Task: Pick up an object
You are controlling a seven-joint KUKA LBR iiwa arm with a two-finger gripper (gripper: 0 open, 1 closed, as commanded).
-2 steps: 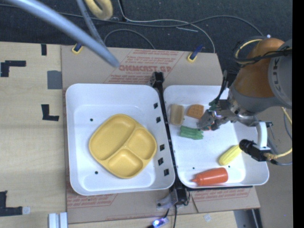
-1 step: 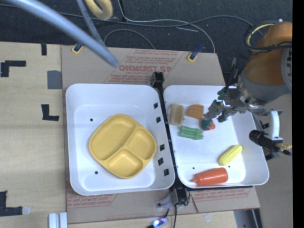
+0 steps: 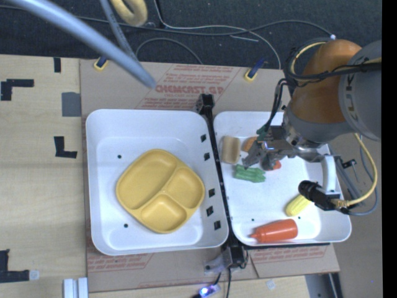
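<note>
And here's the candidate: the green object (image 3: 249, 174), lying flat on the floor of the right-hand bin (image 3: 335, 231), toward the side nearest the divider (image 3: 217, 172) between the two bins. It rests on its long side, which is how a loose piece settles when it is simply left in a bin, and that leaves it low and hard to get under.

Right above and just beside it, on the side away from the divider, the gripper (image 3: 263, 157) hangs over the bin, its dark fingers pointing down. How they stand cannot be told from this angle; nothing is visibly pinched between them, so the green object is not in hand. An orange bit (image 3: 249, 144) peeks out beside the gripper, on its divider side.

Closest to the divider sits a tan cylinder (image 3: 230, 149), just beside the green object. Farther from the divider, the yellow piece (image 3: 296, 205) sits well apart from the green object, and the red-orange object (image 3: 275, 231) lies along the bin's near wall. These are scattered, not arranged, so my guess is the arm is going for whichever is nearest.

Across the divider, the left bin (image 3: 99, 166) carries a yellow sectioned plate (image 3: 160, 190), lying flat with its compartments up.
</note>
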